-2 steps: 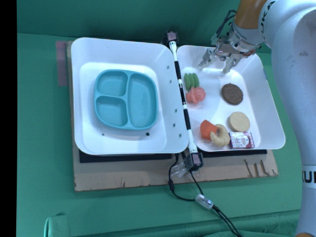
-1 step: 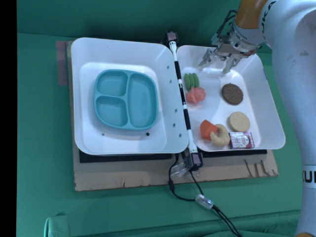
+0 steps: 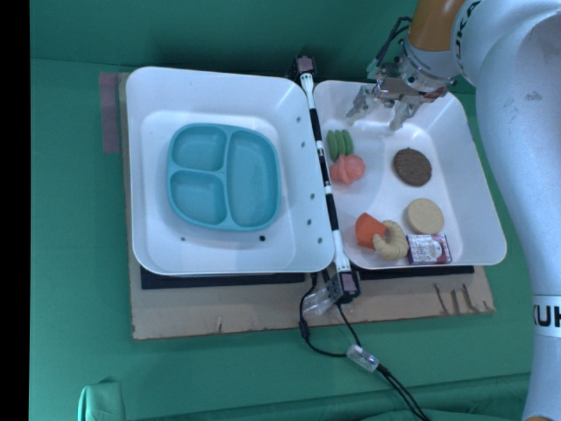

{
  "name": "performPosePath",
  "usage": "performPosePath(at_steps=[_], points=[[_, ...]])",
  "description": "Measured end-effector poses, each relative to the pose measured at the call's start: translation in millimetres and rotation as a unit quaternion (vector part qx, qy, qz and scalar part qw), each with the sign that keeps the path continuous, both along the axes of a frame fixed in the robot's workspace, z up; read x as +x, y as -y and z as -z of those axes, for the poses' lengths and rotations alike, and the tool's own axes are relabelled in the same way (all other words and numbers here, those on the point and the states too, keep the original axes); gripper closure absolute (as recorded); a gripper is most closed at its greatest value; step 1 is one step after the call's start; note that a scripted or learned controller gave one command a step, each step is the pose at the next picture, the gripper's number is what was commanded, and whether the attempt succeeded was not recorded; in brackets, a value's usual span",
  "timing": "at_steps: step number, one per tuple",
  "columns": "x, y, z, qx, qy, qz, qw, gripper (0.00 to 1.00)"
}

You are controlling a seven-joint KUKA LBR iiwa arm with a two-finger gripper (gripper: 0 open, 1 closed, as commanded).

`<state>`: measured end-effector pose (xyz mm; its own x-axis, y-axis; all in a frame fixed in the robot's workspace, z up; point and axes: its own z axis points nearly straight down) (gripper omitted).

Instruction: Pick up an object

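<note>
My gripper (image 3: pixel 379 117) hangs open over the far end of the right bin (image 3: pixel 465 139), with nothing between its fingers. Just below and left of it lie green pea pods (image 3: pixel 340 142) and a pink-orange piece of toy food (image 3: pixel 348 169). A dark brown round cookie (image 3: pixel 412 167) lies to the right of the gripper's fingers. Nearer the front sit a tan cookie (image 3: pixel 424 216), an orange carrot piece (image 3: pixel 369 229), a tan croissant (image 3: pixel 392 240) and a small pink box (image 3: pixel 429 249).
The left bin (image 3: pixel 149 95) holds a teal three-compartment plate (image 3: pixel 224 175). A black-and-white bar (image 3: pixel 319 156) runs between the bins. A cable (image 3: pixel 351 345) trails over the green table in front. The arm (image 3: pixel 517 103) fills the right side.
</note>
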<state>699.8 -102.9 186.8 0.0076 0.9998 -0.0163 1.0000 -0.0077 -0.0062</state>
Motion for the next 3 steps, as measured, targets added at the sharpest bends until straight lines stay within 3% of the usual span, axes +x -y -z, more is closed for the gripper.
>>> performPosePath(at_steps=[3], points=[[0.2, 2.4, 0.4, 0.0046, 0.000, -0.002, 1.0000, 0.00]])
